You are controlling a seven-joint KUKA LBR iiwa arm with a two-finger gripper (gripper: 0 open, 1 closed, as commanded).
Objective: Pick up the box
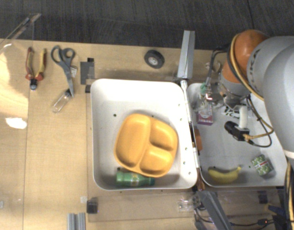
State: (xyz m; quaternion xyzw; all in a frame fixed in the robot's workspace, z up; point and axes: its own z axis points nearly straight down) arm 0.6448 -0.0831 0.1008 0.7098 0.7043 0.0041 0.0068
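Note:
A small green and white box (262,165) lies tilted near the right edge of the right bin (223,152). A small purplish packet (205,117) sits at the far left of that bin, against its wall. My gripper (207,99) hangs over the bin's upper left corner, directly above the purplish packet and far from the green box. The grey arm with its orange band (243,51) covers the bin's upper right part. Whether the gripper touches the packet is unclear.
A banana (223,174) lies along the right bin's near edge. The left bin (104,128) holds a yellow divided plate (147,144) and a green bottle (133,178) on its side. Scissors (65,63), pliers (34,66) and a tape roll (154,58) lie on the bench.

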